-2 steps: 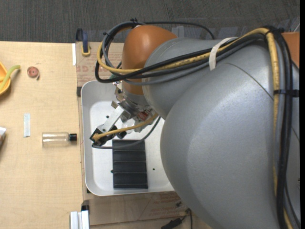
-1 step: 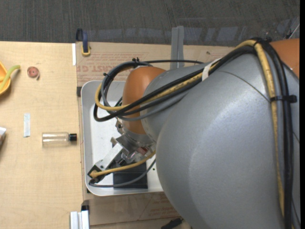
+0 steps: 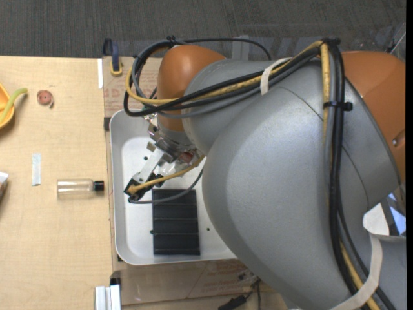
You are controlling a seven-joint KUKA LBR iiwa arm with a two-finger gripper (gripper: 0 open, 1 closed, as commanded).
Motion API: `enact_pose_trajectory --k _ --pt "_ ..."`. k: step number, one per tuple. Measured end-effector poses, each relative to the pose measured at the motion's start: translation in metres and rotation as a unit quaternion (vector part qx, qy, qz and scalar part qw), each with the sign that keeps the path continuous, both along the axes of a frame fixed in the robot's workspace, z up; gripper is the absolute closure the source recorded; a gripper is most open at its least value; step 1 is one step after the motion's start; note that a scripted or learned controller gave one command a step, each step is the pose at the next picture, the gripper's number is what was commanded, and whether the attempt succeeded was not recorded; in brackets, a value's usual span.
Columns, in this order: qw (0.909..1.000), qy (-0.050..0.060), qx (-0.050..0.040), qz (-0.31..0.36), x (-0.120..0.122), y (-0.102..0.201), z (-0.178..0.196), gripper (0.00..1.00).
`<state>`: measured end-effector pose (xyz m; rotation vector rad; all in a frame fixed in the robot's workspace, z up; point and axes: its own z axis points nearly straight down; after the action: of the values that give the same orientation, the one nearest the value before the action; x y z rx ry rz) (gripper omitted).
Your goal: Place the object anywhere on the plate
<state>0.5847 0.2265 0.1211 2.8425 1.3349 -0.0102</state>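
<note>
Hanging low into the white bin (image 3: pixel 132 237), the gripper (image 3: pixel 164 157) sits close beside a black ribbed block (image 3: pixel 174 221), which I take to be the thing to move. How its jaws stand I cannot tell. The block is flat, rectangular and matte, and lies on the bin's smooth floor. On the pale wooden bench (image 3: pixel 58 237) a clear, black-capped bottle (image 3: pixel 76 186) lies on its side.

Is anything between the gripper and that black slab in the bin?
Nothing visible: the gripper sits just up-left of the slab, with bare bin floor between. The arm covers the bin's right side.
</note>
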Motion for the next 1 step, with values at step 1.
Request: enact_pose_trajectory --k 1 --pt "0.9992 -0.006 0.0014 -0.04 -0.0899 0.0003 -0.0275 1.0"
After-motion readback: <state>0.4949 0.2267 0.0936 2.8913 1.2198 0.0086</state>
